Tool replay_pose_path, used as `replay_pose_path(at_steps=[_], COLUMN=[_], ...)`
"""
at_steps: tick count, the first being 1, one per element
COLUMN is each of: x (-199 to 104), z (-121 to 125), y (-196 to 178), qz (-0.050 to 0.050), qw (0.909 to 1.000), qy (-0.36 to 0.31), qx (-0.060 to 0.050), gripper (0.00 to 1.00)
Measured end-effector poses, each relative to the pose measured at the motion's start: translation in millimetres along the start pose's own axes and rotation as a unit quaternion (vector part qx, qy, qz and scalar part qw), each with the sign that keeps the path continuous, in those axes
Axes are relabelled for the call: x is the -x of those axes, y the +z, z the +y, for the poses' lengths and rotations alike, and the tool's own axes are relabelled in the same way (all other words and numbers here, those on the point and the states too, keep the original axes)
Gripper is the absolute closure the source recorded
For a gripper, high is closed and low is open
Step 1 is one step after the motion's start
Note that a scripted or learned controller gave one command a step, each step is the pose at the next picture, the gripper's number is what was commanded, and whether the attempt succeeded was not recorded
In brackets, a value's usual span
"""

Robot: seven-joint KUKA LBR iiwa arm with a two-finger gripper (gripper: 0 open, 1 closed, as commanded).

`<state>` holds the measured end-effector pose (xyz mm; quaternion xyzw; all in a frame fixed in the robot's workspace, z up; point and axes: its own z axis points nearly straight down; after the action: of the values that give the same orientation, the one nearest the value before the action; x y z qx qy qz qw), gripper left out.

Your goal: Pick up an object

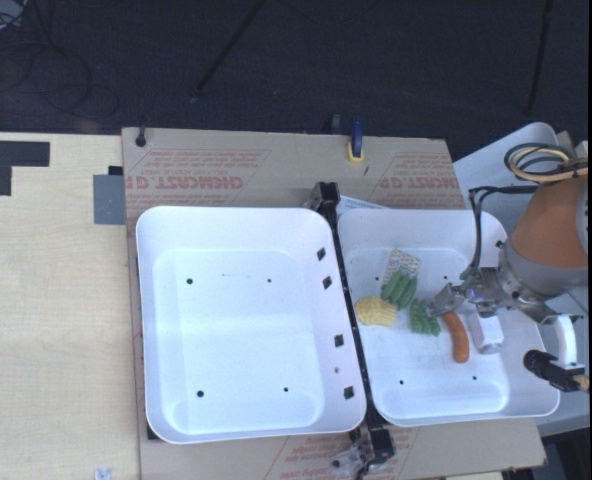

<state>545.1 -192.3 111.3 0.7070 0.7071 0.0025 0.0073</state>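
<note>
Orange is the colour to watch: an orange sausage-shaped piece [458, 336] is seen lying on the floor of the right bin [446, 408], toward its right side, with its long axis running from upper left to lower right, almost up and down in the camera view. The gripper [473, 304] is lowered into the same bin from the right, and its metal tip is placed just above the upper end of that orange piece, close to touching, though contact cannot be confirmed. Whether the gripper is open or closed cannot be told from this angle, and nothing is seen held in it. The target is therefore judged to lie just below the tip in the view and a touch to its left, so a short shift along the piece's length would be called for before any closing. Just beside the upper end, to the left, a green pod-like piece [423, 317] is noted, with a second green cluster [399, 288] farther up and a yellow piece [376, 313] against the bin's left wall; crowding from the nearer green piece is judged the main risk. A grip across the narrow width of the orange piece would be favoured. The left bin [166, 268] takes no part in this.
</note>
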Motion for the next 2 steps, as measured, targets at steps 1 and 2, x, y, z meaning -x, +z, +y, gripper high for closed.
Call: replay_pose_path(at_steps=[1,2], x=[0.6,3.9], z=[-1.3,0.3], y=[9.4,-3.2], qz=[-0.004,-0.007], qw=[1.0,0.9999], qy=[0.0,0.001], qx=[0.008,0.012], gripper=[0.0,1.0])
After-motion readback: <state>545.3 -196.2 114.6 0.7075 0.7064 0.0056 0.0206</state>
